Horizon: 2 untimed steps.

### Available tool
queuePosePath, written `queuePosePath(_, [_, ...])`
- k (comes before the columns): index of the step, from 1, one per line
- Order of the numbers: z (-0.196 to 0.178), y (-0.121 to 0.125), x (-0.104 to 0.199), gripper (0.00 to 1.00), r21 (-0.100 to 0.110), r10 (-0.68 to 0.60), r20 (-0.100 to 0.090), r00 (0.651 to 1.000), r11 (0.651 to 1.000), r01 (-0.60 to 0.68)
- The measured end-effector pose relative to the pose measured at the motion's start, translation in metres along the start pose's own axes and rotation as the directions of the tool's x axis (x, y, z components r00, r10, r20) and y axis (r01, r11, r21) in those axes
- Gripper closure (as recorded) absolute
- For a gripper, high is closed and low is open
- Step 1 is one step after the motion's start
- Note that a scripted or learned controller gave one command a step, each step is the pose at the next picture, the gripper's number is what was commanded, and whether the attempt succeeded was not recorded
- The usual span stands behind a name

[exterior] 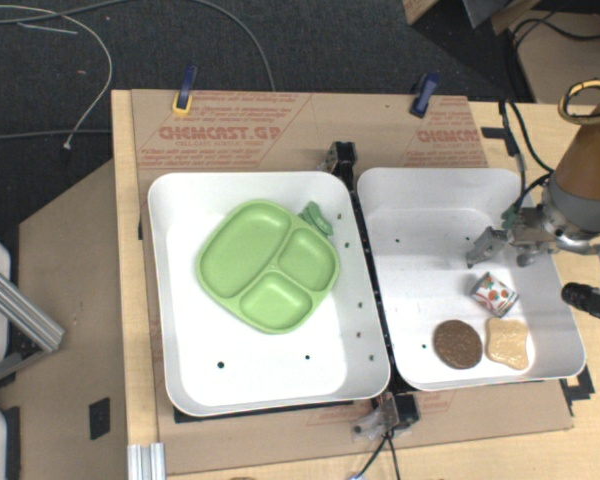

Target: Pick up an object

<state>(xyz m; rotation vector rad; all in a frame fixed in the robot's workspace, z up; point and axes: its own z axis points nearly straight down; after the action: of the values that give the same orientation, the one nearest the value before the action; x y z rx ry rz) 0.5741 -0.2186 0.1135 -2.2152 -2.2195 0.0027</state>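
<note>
A brown cardboard sheet with red print lay under two shallow white plastic bins, held by two blue clamps. Thin grey cables trailed across dark carpet behind.

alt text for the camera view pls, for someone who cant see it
The arm's end effector hangs over the right bin, above a small wrapped item, a brown round disc and a tan biscuit-like piece. The left bin holds a green divided plate.
</note>
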Motion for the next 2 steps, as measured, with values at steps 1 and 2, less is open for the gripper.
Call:
queuePosePath(1, [0.030,0.000,0.001,0.00,0.000,0.001,0.000,1.000,1.000,-0.001])
queuePosePath(2, [0.017,0.001,0.001,1.00,-0.006,0.001,0.001,1.000,1.000,-0.001])
